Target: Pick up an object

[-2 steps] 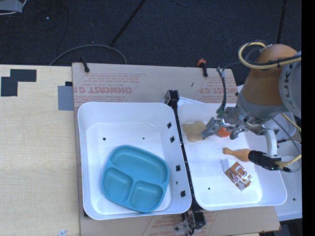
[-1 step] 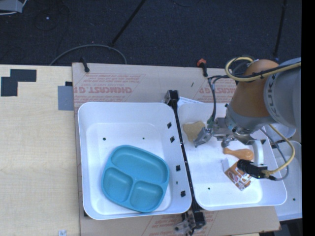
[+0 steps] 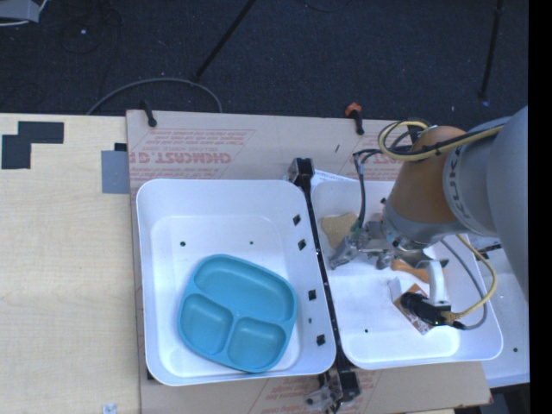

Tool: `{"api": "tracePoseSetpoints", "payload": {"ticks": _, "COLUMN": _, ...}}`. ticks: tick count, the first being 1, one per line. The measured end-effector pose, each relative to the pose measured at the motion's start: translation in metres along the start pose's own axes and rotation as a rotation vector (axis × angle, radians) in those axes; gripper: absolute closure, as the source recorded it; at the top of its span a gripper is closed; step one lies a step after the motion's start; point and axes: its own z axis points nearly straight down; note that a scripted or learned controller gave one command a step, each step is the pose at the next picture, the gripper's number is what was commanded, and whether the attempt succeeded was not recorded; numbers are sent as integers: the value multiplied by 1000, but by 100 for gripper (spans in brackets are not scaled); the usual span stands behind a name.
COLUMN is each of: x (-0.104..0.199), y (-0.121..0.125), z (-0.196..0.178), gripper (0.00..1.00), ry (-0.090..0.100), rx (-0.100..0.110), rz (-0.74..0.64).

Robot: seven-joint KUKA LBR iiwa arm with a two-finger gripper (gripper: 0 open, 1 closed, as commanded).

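Jaws: can't tell opening; gripper point(image 3: 345, 254) at left wall of right bin point(image 3: 388, 339), beside tan piece point(image 3: 338, 226); centre over it before closing

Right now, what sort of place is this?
Probably a robotics lab: a grey arm with an orange band, two shallow white plastic bins on a pale wooden bench, cables on dark carpet behind.

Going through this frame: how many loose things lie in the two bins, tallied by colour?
Blue: 1, the divided plate in the left bin.
Tan: 1, the flat scrap in the right bin, beside the gripper.
Orange: 1, the orange piece, partly hidden under the wrist, in the right bin.
Total: 3.
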Motion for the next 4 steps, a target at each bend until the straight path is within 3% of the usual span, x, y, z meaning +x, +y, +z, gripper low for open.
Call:
{"api": "tracePoseSetpoints", "payload": {"ticks": 1, "x": -2, "y": 0, "z": -12, "gripper": 100, "ry": 0, "rx": 0, "rz": 6}}
{"api": "tracePoseSetpoints", "payload": {"ticks": 2, "x": -8, "y": 8, "z": -61, "gripper": 100, "ry": -1, "rx": -6, "rz": 4}}
{"api": "tracePoseSetpoints", "payload": {"ticks": 4, "x": -18, "y": -2, "z": -174, "gripper": 100, "ry": -1, "rx": -8, "rz": -2}}
